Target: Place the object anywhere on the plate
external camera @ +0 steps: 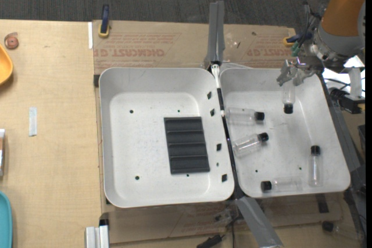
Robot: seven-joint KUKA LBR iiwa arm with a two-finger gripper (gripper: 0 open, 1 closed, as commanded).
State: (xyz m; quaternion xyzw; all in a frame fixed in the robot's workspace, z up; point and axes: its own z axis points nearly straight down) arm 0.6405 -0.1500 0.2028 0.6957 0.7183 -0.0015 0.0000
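Clear, black-capped vial (288, 99) in metal tool (289, 83)

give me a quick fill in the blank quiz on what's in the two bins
1. The black ribbed plate lies in the ____ bin.
2. The clear vials with black caps all lie in the ____ bin.
3. The number of vials in that bin is ____.
4. The tool sits above that bin's ____ edge, close to the capped vial there.

Missing words: left; right; five; far
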